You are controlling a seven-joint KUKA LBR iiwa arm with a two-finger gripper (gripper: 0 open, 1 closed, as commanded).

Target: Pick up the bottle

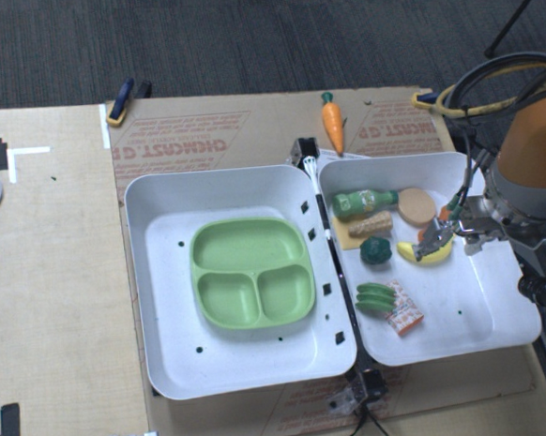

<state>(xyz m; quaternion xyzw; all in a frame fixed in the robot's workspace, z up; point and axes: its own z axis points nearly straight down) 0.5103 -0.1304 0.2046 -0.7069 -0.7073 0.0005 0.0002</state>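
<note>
The green bottle (364,201) lies on its side in the back left part of the right bin (470,324), its neck pointing right. My gripper (434,240) hangs low over the middle right of that bin, right above a yellow banana (429,255). It is a short way to the right of the bottle and nearer the front, not touching it. Nothing shows in its grip.
Around the bottle lie a tan block (368,225), a round tan disc (416,206), a dark green ball (376,250), a green pod (376,296) and a red-and-white packet (404,312). The left bin (164,268) holds a green divided plate (254,272). A toy carrot (331,123) lies behind the bins.
</note>
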